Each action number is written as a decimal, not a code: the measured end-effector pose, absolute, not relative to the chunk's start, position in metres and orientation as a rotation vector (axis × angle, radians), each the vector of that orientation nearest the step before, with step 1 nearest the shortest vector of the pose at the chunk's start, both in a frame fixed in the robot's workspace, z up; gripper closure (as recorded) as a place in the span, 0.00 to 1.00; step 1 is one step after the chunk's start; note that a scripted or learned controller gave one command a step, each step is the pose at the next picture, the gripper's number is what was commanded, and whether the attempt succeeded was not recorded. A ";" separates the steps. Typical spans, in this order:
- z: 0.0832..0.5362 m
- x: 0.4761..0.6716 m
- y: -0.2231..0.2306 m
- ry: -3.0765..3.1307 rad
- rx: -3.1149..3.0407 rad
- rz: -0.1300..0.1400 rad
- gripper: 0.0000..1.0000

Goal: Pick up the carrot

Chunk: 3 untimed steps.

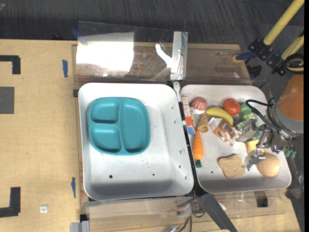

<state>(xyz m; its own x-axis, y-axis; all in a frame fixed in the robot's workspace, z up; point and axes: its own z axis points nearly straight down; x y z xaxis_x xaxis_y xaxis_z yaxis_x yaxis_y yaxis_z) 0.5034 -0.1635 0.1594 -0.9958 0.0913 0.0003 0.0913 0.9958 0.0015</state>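
Two white bins side by side across the middle of the frame: left bin (164, 178) with a teal divided plate (119, 124) in its upper left part, right bin (282, 180) crowded with toy food. Grey arm with orange band (294, 103) at the right edge of the frame. Gripper (258, 151) low over the right part of the right bin, among the items; opening of the claw cannot be told, nothing clearly between the fingers. Slice of bread (231, 166) and a beige round item (269, 166) at lower right. Banana (219, 114), tomato (231, 106) above. Carrot (198, 145) lying lengthwise along the left wall of the right bin, well apart from the gripper.
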 end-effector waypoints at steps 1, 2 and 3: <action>0.144 0.481 -0.127 -3.136 -0.197 -0.003 0.00; 0.138 0.585 -0.116 -3.126 -0.371 -0.002 0.00; 0.187 0.569 -0.073 -3.149 0.118 0.000 0.00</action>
<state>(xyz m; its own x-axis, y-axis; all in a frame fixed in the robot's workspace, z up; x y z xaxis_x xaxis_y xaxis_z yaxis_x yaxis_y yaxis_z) 0.5686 -0.0726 0.1868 -0.9971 -0.0749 -0.0098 -0.0749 0.9972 -0.0002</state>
